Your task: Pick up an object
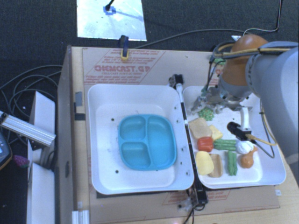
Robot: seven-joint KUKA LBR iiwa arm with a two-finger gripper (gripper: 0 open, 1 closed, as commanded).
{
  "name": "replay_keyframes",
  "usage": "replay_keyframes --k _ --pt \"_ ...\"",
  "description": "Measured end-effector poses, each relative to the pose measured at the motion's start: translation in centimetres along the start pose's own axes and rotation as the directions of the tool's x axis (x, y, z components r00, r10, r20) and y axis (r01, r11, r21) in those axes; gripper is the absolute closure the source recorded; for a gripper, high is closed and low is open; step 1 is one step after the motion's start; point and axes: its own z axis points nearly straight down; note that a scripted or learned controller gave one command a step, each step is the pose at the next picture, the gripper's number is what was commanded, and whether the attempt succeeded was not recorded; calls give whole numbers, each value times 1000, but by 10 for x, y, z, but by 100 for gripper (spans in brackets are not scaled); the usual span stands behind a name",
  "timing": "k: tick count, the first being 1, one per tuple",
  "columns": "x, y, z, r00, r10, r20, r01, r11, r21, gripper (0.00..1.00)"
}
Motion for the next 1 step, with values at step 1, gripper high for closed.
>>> replay_keyframes --k 1 --pt "0 1 -11 1000 -2 0 2 1000 -3 100"
